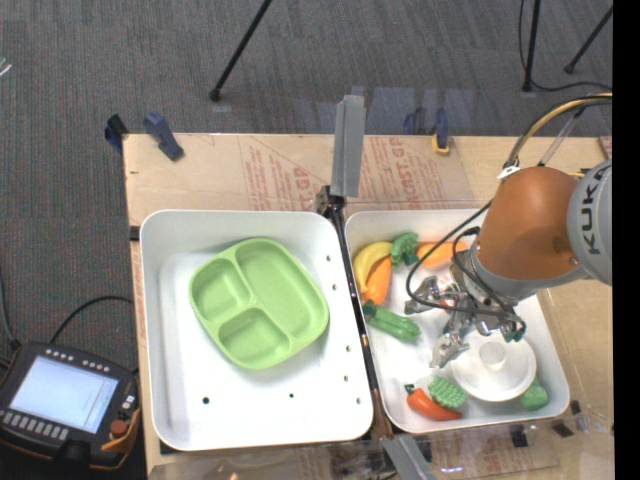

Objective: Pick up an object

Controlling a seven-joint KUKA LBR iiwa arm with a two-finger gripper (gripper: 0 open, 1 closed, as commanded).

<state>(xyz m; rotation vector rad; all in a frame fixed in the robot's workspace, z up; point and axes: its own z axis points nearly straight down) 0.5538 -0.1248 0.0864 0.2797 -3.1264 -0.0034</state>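
Reaching in from the right, the grey arm hangs its gripper over the right bin, just beside a white bowl. Whether the tool is open or closed cannot be told, and nothing can be seen held in it. A green cucumber lies just left of the gripper. Farther back sit a yellow banana and an orange carrot. Near the front edge lies a red-and-green toy. The left bin holds a green divided plate.
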